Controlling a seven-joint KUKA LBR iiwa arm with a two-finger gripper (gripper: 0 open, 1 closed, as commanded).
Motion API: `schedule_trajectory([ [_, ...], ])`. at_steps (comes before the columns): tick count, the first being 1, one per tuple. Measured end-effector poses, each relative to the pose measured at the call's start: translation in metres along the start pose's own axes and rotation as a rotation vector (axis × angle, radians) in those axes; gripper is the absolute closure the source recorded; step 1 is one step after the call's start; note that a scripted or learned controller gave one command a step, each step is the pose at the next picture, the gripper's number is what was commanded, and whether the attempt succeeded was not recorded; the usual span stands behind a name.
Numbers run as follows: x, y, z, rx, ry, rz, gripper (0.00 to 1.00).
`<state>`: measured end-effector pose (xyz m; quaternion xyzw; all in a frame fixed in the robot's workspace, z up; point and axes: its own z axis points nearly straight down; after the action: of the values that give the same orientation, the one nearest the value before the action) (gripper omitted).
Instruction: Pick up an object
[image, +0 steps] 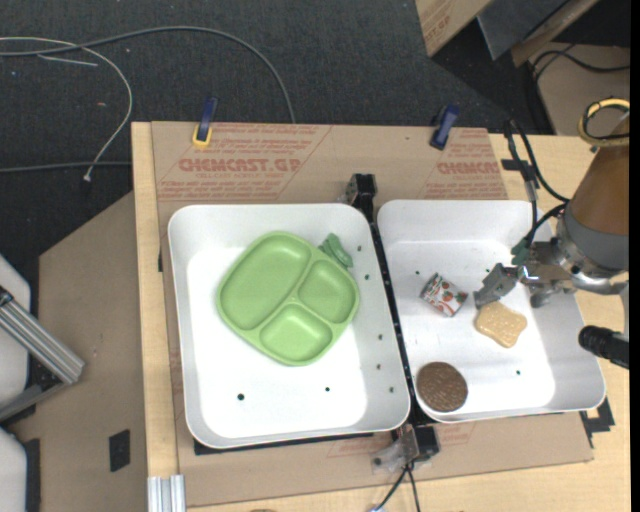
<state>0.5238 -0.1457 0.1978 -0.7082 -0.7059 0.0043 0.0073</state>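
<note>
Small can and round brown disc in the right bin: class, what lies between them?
Nothing: bare white bin floor separates the small can from the round brown disc, as the camera view shows.

"CHEMCAST GP" on cardboard sheet (300, 150)

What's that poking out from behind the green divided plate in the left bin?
A small dark green object sticks out at the green plate's upper right edge. The plate covers the rest, so its shape is unclear.
</note>
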Motion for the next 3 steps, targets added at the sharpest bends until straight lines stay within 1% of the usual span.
schedule_trajectory([
  [1,0.000,0.003,-0.007,-0.015,-0.003,-0.004,0.00],
  [2,0.003,0.012,0.050,-0.009,-0.001,-0.004,0.00],
  [3,0.011,0.006,0.108,-0.012,-0.002,-0.004,0.00],
])
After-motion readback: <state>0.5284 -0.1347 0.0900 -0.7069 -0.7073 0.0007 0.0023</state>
